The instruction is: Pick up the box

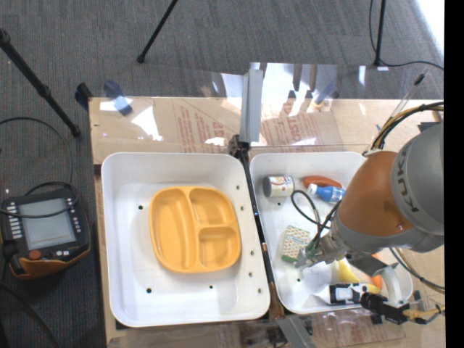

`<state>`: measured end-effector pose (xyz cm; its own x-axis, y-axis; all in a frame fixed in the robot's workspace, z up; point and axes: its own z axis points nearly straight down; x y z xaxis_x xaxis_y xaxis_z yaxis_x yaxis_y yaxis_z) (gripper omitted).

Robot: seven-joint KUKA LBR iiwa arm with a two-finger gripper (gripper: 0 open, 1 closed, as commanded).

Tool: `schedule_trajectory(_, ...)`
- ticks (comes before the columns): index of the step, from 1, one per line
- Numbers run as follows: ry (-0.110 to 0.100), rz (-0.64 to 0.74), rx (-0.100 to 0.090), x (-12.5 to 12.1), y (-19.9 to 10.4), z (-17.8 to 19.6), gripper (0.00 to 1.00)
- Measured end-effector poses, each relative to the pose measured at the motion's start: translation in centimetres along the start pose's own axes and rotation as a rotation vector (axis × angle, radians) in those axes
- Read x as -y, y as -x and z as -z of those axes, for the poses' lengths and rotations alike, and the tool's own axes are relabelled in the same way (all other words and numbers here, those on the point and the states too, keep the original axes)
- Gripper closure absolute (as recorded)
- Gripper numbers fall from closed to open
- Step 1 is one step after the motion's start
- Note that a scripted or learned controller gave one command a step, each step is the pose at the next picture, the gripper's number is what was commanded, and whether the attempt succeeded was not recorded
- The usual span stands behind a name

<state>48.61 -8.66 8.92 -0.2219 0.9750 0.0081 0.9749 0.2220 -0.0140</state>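
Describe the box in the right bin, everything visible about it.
The box is small and flat, looks like cardboard, with a pale face carrying a green and tan pattern. It lies tilted diagonally on the right bin floor, near the bin's left-centre. The gripper sits at its lower right corner, apparently touching it; a black cable loops just above it.

Two white bins: the left bin (116, 194) holding a plain yellow-orange divided tray (194, 228), the right bin (270, 230) strewn with a box (293, 243) patterned in small green and cream checks, a grey-and-white can (278, 186), a blue-and-white bottle (326, 193), an orange-red piece (320, 181), a yellow item (346, 272) and a black-and-white tube (348, 293). Grey arm (428, 187) with a broad orange band (370, 201), black lettering on the grey; dark grey pendant (43, 227) with a pale screen and orange underside, on grey carpet (87, 35)
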Motion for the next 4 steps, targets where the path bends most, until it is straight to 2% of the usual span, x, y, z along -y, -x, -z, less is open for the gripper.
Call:
schedule_trajectory(1, 0.0, 0.0, 0.0, 0.0, 0.0, 0.0, 0.0)
schedule_trajectory(2, 0.006, -0.066, 0.005, -8.0, 2.0, -0.5, 0.0)
schedule_trajectory(3, -0.002, -0.06, 0.002, -8.0, 1.9, 0.0, 1.0)
schedule_trajectory(4, 0.007, -0.233, 0.006, -9.8, -4.7, 9.5, 1.0)
